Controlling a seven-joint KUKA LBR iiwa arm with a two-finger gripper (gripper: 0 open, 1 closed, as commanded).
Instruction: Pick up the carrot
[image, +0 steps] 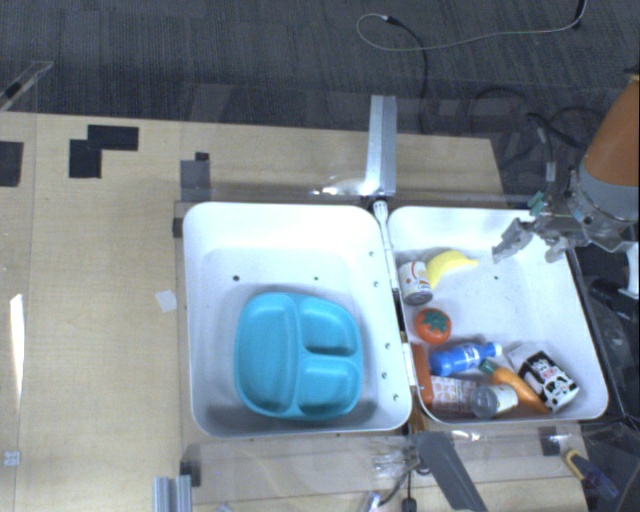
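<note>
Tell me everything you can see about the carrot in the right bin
The carrot is a smooth orange toy-like piece, tapered, lying flat and slanted near the front of the right bin. Only part of it shows: a blue bottle lies against its upper left end, a grey-capped bottle below it, and a black-and-white carton at its right. The gripper hovers well away, near the bin's back edge.
</note>
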